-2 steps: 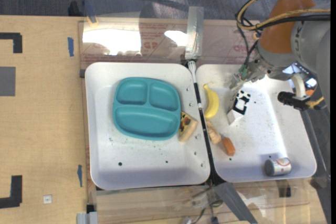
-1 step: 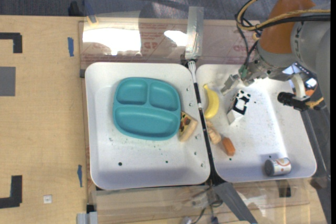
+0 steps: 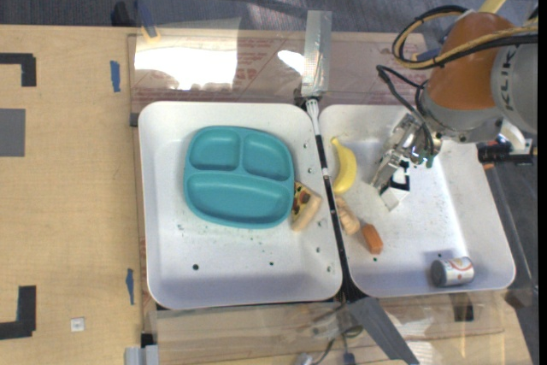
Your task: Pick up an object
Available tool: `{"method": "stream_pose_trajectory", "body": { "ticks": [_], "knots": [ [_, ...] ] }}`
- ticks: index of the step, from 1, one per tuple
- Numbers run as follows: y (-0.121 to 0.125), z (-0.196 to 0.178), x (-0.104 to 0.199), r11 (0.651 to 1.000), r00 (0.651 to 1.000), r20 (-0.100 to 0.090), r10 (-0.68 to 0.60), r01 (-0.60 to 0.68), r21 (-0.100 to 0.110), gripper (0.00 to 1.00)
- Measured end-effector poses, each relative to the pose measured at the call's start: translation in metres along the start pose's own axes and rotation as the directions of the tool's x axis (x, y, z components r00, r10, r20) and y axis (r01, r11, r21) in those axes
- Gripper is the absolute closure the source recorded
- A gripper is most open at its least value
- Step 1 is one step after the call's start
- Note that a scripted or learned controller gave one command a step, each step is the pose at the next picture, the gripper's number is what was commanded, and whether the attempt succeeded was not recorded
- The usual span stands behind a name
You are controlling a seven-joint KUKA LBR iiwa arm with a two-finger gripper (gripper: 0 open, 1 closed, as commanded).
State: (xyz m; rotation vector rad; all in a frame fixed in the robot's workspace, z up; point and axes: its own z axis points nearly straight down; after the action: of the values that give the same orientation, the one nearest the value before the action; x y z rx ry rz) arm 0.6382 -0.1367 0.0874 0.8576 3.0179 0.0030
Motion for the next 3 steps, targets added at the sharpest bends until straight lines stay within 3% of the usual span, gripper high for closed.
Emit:
{"method": "stream_pose_trajectory", "body": {
  "ticks": [1, 2, 3],
  "knots": [
    [0.002, -0.015, -0.003, 1.000, 1.000, 0.010, 0.002, -0.002, -0.007, 1.00],
    [-0.025, -0.066, -0.002, 0.881, 0.881, 0.005, 0.473, -0.473, -0.002, 1.00],
    [-0.025, -0.065, -0.002, 0.881, 0.881, 0.002, 0.473, -0.473, 0.000, 0.00]
  ]
}}
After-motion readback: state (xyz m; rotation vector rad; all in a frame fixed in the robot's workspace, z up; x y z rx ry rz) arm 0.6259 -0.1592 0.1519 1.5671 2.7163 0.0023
